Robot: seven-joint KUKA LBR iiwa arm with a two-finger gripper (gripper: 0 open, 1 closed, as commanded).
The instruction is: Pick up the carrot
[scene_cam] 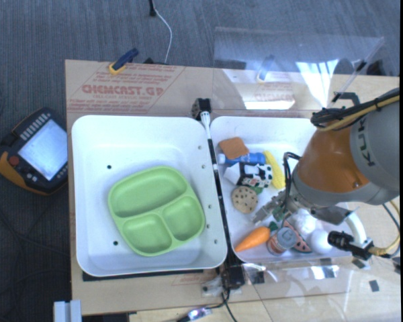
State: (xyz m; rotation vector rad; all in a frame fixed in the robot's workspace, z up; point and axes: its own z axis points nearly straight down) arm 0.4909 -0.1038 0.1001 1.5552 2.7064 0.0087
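Observation:
The orange carrot (253, 238) lies in the right bin (255, 123) near its front left corner, pointing left. My gripper (269, 210) hangs just above and to the right of the carrot's thick end, under the arm's orange band (326, 166). Nothing shows as held in it. The arm covers much of the bin's right half.
A green divided plate (157, 210) rests in the left bin (87, 180). In the right bin are a round cookie (243, 198), a brown block (234, 147), a black-and-white toy (257, 175), a yellow piece (271, 166) and a small can (283, 241) beside the carrot.

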